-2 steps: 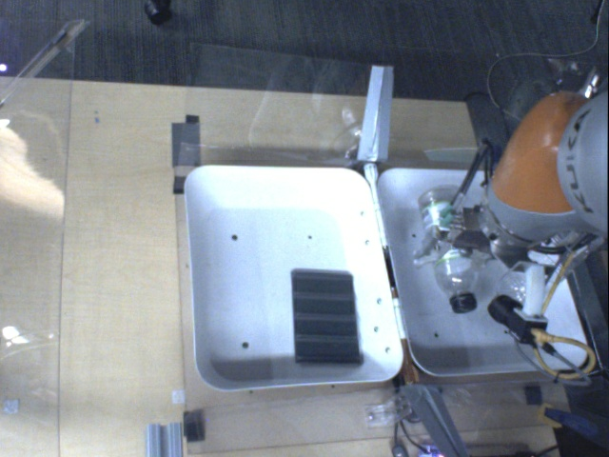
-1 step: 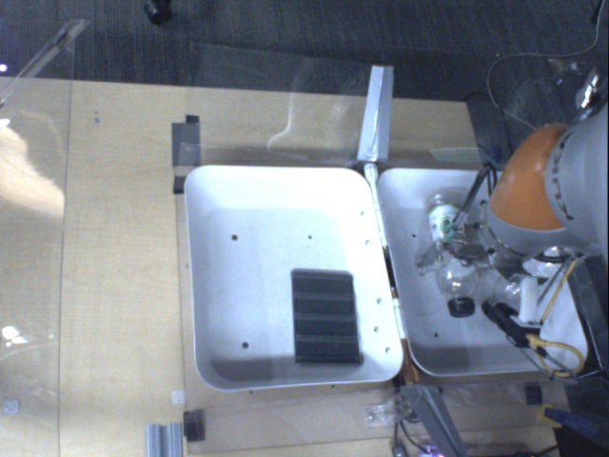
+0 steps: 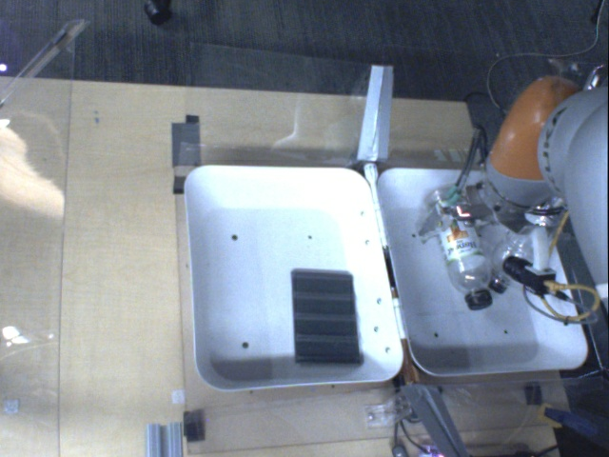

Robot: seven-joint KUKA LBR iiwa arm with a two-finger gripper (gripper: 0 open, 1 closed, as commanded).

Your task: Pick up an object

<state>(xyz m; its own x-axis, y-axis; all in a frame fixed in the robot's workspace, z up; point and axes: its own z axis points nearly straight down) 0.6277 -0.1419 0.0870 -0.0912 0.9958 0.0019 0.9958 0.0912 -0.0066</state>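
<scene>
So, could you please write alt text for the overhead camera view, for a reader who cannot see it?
A grey robot arm with an orange band reaches from the right over the right white bin, where a clear plastic bottle with a dark cap lies by its end effector. The left white bin holds a black ribbed block near its front edge.

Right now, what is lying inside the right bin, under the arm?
A clear plastic bottle with a dark cap lies in the right bin. The arm covers the bin's upper right part, so anything there is hidden.
</scene>
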